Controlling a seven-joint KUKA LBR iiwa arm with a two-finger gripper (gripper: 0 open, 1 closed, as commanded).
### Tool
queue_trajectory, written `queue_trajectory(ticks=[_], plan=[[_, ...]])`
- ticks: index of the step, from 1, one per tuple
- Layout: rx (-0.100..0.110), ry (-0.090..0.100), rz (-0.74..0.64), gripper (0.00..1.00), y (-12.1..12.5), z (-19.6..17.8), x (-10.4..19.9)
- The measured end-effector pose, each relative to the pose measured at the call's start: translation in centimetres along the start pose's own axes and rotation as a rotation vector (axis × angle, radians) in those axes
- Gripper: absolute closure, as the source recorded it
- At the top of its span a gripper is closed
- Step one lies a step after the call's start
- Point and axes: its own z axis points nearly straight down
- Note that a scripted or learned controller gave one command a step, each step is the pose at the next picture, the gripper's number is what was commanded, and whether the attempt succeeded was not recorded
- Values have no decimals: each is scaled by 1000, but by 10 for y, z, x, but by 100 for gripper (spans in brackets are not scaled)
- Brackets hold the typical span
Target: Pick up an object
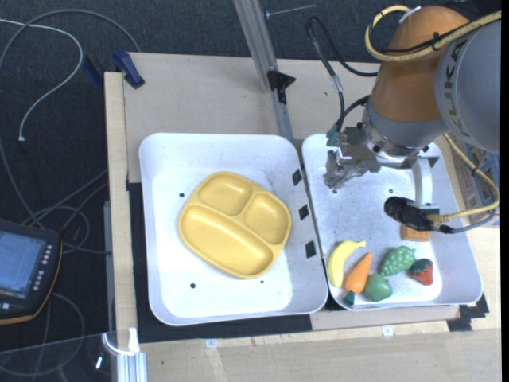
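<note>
Toy foods lie along the front of the right bin (453, 289): a yellow banana (343, 259), an orange carrot (359, 272), a green pepper (378, 288), a green grape bunch (398, 259) and a red strawberry (422, 271). A small brown block (413, 231) lies by the arm's black fitting. My gripper (336, 173) hangs over the bin's back left part, well behind the banana, above bare white floor. I see nothing in it.
The left bin (159, 173) holds a yellow divided plate (235, 224). A metal pole (258, 30) rises behind the bins. Cables and a tablet (24, 269) lie off the bench to the left.
</note>
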Motion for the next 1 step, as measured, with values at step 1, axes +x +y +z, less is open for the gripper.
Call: queue_trajectory(ticks=[1], plan=[[0, -1, 0, 100, 1, 12, 58]])
